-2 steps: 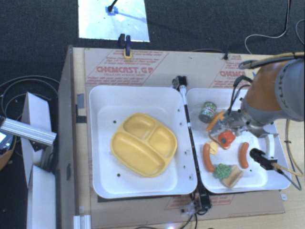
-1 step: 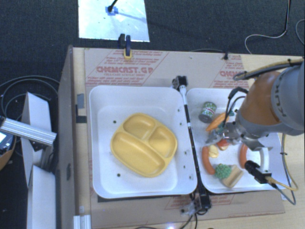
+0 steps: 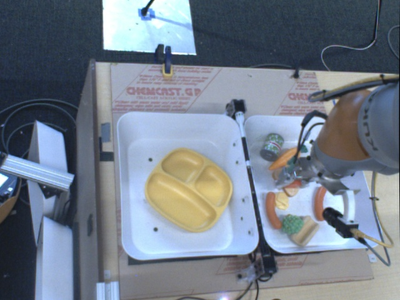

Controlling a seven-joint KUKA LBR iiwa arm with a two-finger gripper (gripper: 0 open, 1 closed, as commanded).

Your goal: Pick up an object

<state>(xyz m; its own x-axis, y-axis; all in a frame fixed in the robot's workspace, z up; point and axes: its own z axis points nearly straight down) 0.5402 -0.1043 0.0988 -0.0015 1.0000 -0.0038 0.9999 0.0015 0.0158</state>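
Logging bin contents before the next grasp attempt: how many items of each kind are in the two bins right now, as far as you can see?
Yellow divided tray: 1
Small can: 1
Carrot: 1
Sausages: 2
Broccoli: 1
Bread piece: 1
Total: 7, plus small pieces partly hidden under the arm that I cannot identify.

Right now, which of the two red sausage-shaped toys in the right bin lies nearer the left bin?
The curved red sausage beside the green broccoli toy; the other red sausage lies farther right, under the arm.

Arm (image 3: 359,130) reaching in; claw (image 3: 294,175) lowered
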